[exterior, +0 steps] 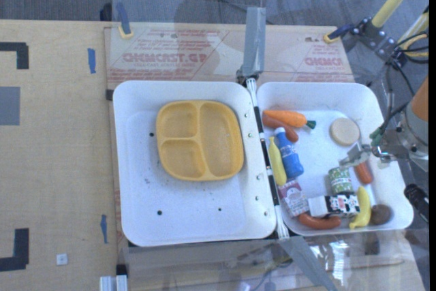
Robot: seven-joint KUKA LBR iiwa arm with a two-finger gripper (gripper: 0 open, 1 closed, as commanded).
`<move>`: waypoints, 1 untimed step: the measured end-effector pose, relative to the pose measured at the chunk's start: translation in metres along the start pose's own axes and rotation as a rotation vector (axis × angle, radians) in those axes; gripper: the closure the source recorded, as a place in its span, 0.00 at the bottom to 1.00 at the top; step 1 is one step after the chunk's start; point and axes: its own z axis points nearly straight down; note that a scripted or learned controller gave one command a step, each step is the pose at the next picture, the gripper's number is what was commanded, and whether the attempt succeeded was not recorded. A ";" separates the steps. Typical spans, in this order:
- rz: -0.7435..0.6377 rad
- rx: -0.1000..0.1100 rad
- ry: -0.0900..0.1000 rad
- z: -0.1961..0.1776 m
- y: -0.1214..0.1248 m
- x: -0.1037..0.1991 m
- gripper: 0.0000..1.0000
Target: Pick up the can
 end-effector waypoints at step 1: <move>0.010 -0.002 -0.001 0.096 -0.010 0.048 0.00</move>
